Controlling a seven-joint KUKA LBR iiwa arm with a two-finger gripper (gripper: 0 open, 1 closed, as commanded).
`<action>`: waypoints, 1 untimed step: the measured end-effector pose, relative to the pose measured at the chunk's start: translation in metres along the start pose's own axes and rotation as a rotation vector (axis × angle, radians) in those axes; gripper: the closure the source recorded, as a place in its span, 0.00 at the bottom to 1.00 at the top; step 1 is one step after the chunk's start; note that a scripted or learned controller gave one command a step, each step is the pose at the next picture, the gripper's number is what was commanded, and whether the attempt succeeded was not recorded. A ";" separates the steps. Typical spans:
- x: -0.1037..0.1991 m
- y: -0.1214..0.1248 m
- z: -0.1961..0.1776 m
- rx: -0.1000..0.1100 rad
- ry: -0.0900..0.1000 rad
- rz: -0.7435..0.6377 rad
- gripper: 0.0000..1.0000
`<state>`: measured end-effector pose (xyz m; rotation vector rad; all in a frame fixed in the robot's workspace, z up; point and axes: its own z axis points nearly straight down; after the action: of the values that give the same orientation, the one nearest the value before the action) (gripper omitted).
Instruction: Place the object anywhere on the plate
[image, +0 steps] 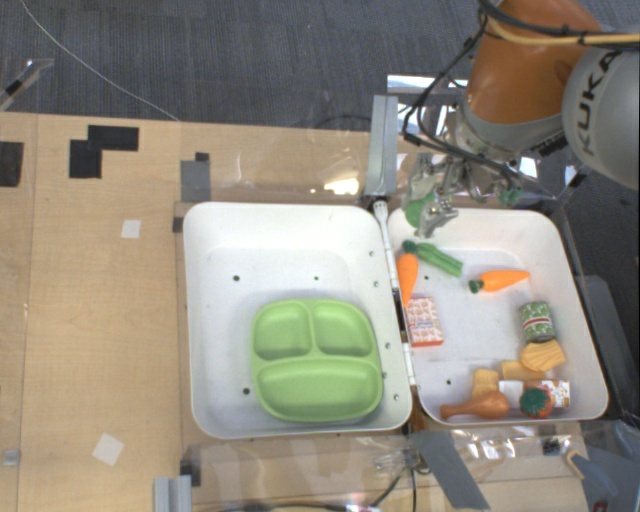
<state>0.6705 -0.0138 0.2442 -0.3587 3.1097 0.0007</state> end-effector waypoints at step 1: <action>0.076 0.070 0.025 -0.002 0.004 -0.127 1.00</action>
<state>0.5805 0.0366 0.2181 -0.5564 3.0847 0.0027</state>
